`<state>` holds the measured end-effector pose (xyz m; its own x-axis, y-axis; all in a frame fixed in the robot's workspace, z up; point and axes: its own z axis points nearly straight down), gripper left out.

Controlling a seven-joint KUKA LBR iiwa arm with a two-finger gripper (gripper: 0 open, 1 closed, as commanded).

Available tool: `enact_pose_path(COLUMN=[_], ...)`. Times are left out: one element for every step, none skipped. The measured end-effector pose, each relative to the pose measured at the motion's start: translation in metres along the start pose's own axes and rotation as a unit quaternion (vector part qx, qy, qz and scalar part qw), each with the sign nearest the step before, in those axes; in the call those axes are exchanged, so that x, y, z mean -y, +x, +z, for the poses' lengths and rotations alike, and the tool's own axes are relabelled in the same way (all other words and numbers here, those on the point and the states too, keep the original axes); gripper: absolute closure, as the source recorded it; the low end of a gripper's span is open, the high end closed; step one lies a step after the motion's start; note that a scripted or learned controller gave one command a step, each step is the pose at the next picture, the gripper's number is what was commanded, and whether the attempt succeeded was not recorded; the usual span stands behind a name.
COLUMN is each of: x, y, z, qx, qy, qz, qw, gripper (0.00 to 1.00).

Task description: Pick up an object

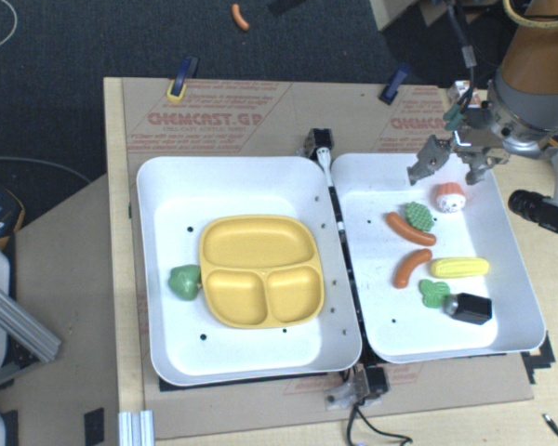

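My gripper (453, 167) hangs over the far part of the right bin (372, 268), fingers spread open with nothing between them. Just below it lies a small white and red toy (449, 197). Further into the right bin lie a green spiky toy (418, 216), an orange sausage (409, 229), a second sausage (411, 267), a yellow corn cob (459, 268), a small green toy (434, 292) and a black block (470, 308). The left bin (163, 212) holds a yellow compartment tray (260, 269) and a green toy (184, 282) at the tray's left.
Black clips (320, 143) join the bins at the middle seam. A blue-yellow clamp (179, 80) and a blue clamp (393, 85) pin the cardboard at the back. An orange piece (240, 16) lies on the dark floor beyond the bench.
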<state>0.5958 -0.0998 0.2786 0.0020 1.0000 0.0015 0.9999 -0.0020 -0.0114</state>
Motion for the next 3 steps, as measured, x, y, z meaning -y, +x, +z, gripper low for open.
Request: enact_pose_path(x=[-0.002, -0.004, 0.002], y=[0.0, 0.001, 0.003], z=[-0.006, 0.037, 0.081], qx=[0.001, 0.0, 0.0], qy=[-0.006, -0.003, -0.003], qz=[-0.001, -0.001, -0.001], qw=[1.0, 1.0, 1.0], gripper=[0.0, 0.0, 0.0])
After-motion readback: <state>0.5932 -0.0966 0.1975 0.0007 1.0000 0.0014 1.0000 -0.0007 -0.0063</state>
